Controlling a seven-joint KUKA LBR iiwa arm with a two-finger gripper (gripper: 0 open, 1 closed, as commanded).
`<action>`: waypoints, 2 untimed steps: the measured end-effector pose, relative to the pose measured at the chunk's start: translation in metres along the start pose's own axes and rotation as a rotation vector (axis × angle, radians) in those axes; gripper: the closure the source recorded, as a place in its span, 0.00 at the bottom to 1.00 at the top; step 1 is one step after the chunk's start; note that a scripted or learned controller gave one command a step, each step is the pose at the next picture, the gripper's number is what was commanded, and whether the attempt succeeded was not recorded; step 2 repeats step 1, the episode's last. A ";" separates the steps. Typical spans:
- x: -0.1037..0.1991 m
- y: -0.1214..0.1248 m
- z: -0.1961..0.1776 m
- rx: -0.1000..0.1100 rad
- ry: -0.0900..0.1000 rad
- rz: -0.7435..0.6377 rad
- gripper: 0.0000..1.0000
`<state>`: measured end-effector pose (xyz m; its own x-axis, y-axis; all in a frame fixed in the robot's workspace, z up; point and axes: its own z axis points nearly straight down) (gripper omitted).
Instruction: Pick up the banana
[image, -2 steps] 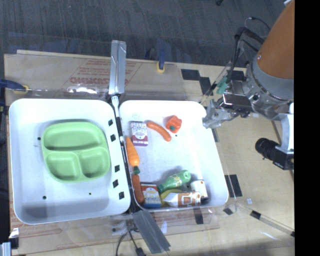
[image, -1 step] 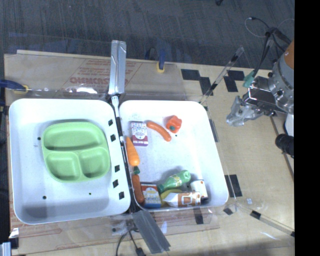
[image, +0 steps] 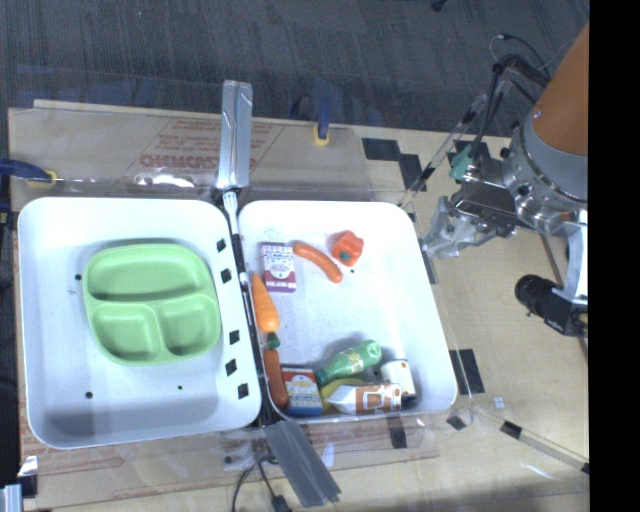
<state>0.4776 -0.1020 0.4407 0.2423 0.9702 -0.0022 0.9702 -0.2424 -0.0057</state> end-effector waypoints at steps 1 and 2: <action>-0.008 0.023 0.000 -0.004 -0.001 -0.157 1.00; -0.008 0.023 0.000 -0.004 -0.001 -0.157 1.00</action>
